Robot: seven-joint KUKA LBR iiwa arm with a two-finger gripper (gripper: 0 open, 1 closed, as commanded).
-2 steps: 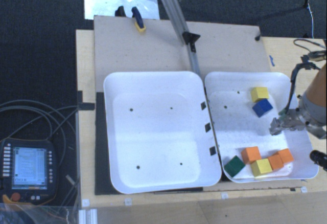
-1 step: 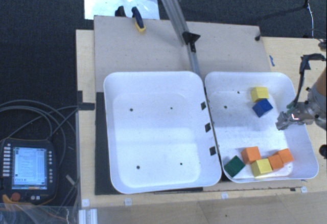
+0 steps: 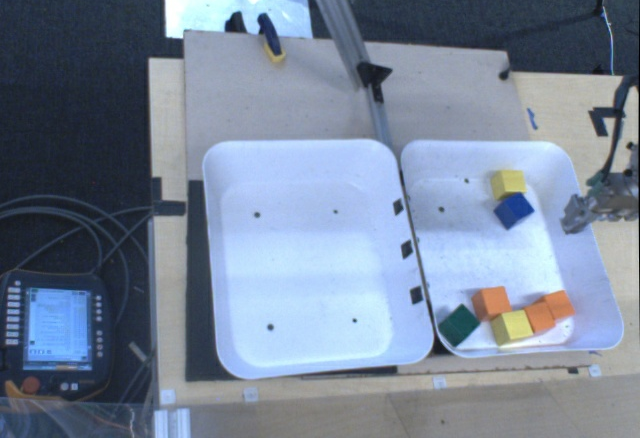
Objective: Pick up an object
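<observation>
Camera view, looking down on the desk [image 3: 440,86]. Noted two white bins side by side: left bin [image 3: 215,226] and right bin [image 3: 590,256]. Found all candidate objects in the right bin. Recorded a yellow cube [image 3: 507,182] touching a blue cube [image 3: 513,210] near the far right corner. Recorded a cluster along the near edge: green cube [image 3: 459,324], orange cube [image 3: 490,302], second yellow cube [image 3: 512,326], and two further orange cubes [image 3: 548,310] packed close against the near right wall.

Observed the pincer [image 3: 580,213] at the right bin's right rim, just beside the wall, well apart from the near cluster and near but not touching the blue cube. Nothing seen between its tips. Could not tell whether apart or together; too small and blurred.

Judged the step as approach, with no object yet taken. Judged the next move to call for travel inward over the bin, descent over one cube, likely the blue, and clearance from the yellow neighbour touching it.
</observation>
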